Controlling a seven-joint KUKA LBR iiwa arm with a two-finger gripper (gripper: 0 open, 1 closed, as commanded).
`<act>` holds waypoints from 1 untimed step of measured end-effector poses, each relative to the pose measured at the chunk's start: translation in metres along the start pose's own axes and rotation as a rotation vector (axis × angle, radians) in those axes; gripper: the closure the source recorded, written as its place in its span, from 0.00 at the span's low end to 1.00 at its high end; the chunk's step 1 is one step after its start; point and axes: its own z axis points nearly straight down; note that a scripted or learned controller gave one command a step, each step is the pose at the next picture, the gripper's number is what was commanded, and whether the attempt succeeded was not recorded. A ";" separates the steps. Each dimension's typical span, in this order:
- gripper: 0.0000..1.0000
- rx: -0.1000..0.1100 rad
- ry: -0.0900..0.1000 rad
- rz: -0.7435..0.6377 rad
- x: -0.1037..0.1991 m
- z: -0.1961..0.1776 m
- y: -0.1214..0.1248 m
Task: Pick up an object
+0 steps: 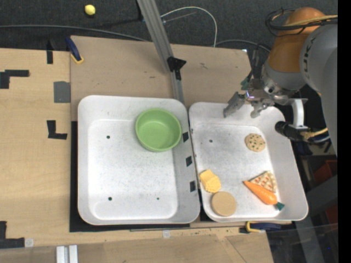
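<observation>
Plywood bench (33, 147) stretches pale under both my bins, marked with black tape pieces near its left edge and a grey patch beside them. Behind it the floor is dark carpet, with a small yellow ball (90, 9) lying on it far from everything. A grey metal post (159, 37) slants down from the top and meets the seam between the bins, and thin cables loop across the back of the board.

My claw (243, 106) hangs over the back edge of the right bin (285, 163), fingers spread apart with nothing between them. Its tips sit near the bin's far rim, well apart from the food pieces.

Those pieces lie in the right bin: a chocolate-chip cookie (255, 142) toward the right wall, a pizza slice (265, 180) with a toy carrot (262, 193) touching it along its front side, a yellow corn-like piece (209, 181) near the left wall, and a tan round disc (224, 204) just in front of it, touching or nearly so.

The left bin (109, 169) holds a green bowl (158, 129), upright, at its back right corner.
</observation>
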 end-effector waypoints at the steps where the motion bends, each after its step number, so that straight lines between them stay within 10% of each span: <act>1: 0.00 0.000 0.001 -0.001 0.005 0.048 -0.008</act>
